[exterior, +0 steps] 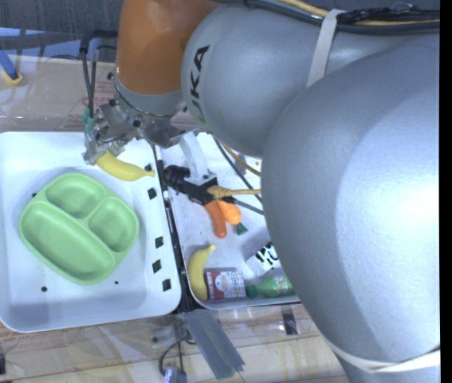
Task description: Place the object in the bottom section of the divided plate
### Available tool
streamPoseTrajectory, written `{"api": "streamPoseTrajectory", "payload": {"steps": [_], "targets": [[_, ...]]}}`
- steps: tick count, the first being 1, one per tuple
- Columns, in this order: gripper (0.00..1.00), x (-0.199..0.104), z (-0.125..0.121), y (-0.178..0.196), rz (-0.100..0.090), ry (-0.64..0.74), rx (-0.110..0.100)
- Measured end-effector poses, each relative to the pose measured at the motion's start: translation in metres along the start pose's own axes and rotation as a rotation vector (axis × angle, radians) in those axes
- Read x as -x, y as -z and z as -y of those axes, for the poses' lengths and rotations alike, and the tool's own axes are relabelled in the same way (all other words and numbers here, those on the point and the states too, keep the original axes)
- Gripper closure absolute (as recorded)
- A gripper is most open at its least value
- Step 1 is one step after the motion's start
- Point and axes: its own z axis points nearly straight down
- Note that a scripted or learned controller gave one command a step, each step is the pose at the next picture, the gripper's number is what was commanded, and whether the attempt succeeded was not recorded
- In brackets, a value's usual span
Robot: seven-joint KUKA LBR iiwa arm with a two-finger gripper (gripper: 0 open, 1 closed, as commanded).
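My jaws point(98, 146) sit over the top edge of the left bin point(18, 309), just above the green plate point(78, 226), with a banana point(123, 168) poking out to the right from under them. The banana's near end seems to be in the jaws, but the metal hides the contact, so I cannot tell if I am gripping it or just resting on it, or how wide the jaws stand. The banana lies just beyond the plate's upper rim, close to the divider between the bins, not in any section yet. To do this well, I judge I should carry it down the view past the two small upper sections and over the big lower section, keep it level, lower until it nearly touches the plate floor, then let go. The risk is a weak hold at one end: it may swing or slip out on the way. The banana is yellow, short, gently curved, smooth, likely a light plastic toy, so it could slide in the tray. A second banana point(199, 268) lies in the right bin point(179, 238) by a carrot point(219, 216).
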Motion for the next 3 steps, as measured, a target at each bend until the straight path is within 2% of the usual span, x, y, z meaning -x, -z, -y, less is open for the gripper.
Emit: {"api": "streamPoseTrajectory", "payload": {"steps": [1, 2, 3], "targets": [[1.0, -0.061, 0.049, 0.0, 0.0, -0.041, -0.003], [1.0, -0.041, 0.052, -0.025, 0.0, -0.137, -0.004], [1.0, -0.059, 0.063, -0.017, 0.0, -0.24, -0.007]]}}
